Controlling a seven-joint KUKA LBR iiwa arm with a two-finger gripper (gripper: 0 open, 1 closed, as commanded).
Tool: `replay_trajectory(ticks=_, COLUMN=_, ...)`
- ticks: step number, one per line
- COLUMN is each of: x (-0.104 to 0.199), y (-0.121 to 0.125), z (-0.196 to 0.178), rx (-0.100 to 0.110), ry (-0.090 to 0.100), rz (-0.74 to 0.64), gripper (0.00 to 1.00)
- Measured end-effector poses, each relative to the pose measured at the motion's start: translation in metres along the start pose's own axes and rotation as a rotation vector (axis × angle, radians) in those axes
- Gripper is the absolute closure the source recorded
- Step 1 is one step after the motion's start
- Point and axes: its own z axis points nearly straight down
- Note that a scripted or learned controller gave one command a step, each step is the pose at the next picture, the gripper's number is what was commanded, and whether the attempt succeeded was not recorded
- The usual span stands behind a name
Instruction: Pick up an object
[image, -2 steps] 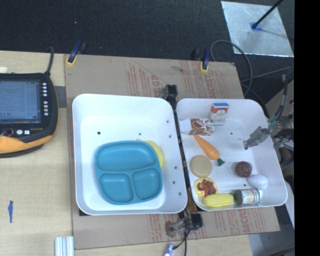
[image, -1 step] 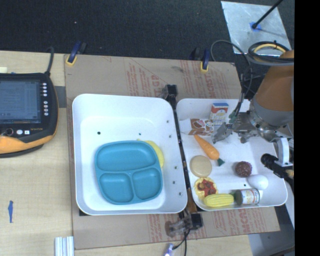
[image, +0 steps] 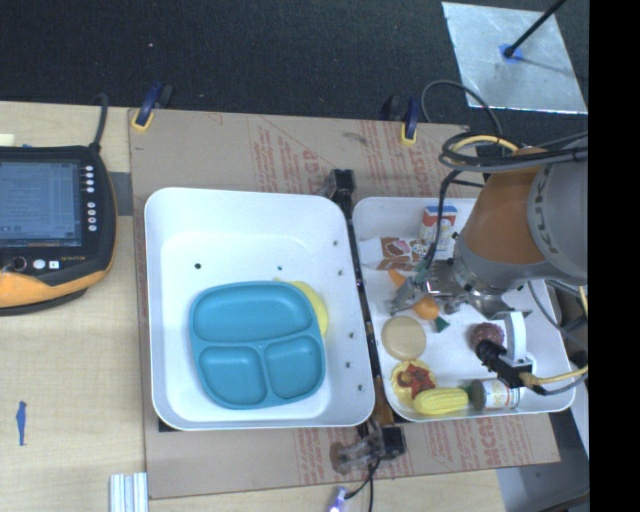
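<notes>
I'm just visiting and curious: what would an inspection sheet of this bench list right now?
Surface: brown board bearing two white bins.
Job's things: right bin holds corn cob, round tan disc, small carton, other toy foods.
Clutter: left bin holds blue divided tray over something yellow.
Grippers: gripper low among right-bin items; grip unclear.
Cables: black and yellow loops behind arm.
Surroundings: handheld screen at left.

Even overhead light, soft focus (mild glare on white bins (image: 250, 215))
</notes>
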Motion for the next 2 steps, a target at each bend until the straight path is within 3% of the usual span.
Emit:
replay_trajectory(ticks=1, x=-0.002, y=0.0, z=-0.011, rx=0.002, ry=-0.002, rz=-0.003, gripper=1.0)
replay_trajectory(ticks=2, x=0.077, y=0.015, z=-0.101, rx=-0.002, ry=0.001, rz=0.001, gripper=1.0)
